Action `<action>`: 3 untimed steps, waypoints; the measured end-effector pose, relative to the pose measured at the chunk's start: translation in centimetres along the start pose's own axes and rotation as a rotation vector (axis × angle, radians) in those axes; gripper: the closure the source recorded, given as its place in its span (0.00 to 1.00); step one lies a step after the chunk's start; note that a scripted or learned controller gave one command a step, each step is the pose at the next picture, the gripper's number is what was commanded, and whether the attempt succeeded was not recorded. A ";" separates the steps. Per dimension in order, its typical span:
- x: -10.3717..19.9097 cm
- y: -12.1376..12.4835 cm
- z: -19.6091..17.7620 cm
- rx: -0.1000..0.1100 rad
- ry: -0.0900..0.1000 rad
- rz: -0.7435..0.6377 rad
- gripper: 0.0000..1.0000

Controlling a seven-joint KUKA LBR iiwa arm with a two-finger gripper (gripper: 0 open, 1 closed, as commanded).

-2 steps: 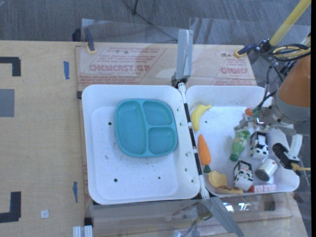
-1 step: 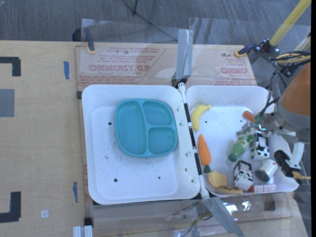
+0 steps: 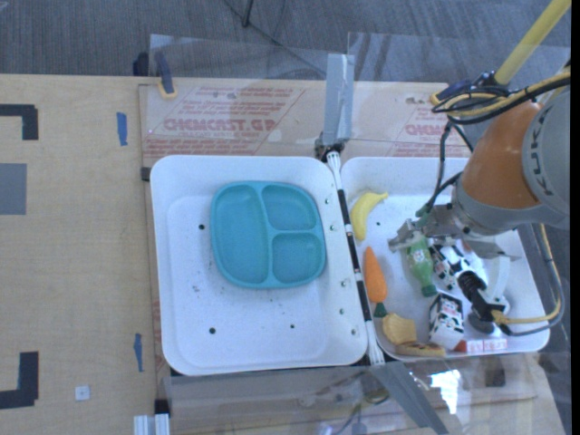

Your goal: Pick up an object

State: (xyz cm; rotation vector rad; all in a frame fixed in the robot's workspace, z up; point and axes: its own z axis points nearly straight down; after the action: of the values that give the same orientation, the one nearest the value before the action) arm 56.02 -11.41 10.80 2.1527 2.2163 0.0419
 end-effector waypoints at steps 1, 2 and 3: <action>-0.3 0.5 -1.6 -0.015 -0.006 0.003 1.00; -0.3 0.2 -1.2 -0.006 -0.005 0.003 0.00; -0.9 1.7 2.0 0.043 0.015 0.015 0.00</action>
State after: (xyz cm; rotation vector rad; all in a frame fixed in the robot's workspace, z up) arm 57.84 -12.28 8.92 2.1980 2.2296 0.0113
